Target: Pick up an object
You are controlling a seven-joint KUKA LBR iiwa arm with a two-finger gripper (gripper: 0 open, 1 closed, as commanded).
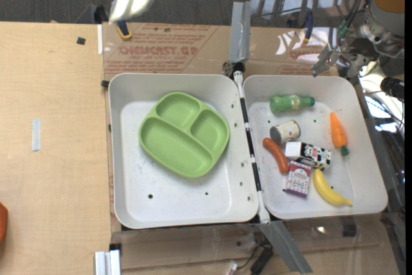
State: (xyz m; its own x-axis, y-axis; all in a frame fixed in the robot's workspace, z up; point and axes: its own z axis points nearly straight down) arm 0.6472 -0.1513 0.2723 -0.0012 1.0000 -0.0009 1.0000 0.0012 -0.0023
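Left bin point(122, 158), far left of the jaws: held a green divided plate point(185, 133). Right bin point(360, 100), below and left of the jaws: held a green bottle point(291, 102) nearest them, then a small can point(285, 132), a red sausage point(276, 155), a black-and-white carton point(309, 152), a pink packet point(297, 178), a banana point(331, 189) and a carrot point(338, 131). Gripper point(335, 58) hung above the right bin's far rim, well apart from every object; jaws possibly spread, but too cluttered to tell
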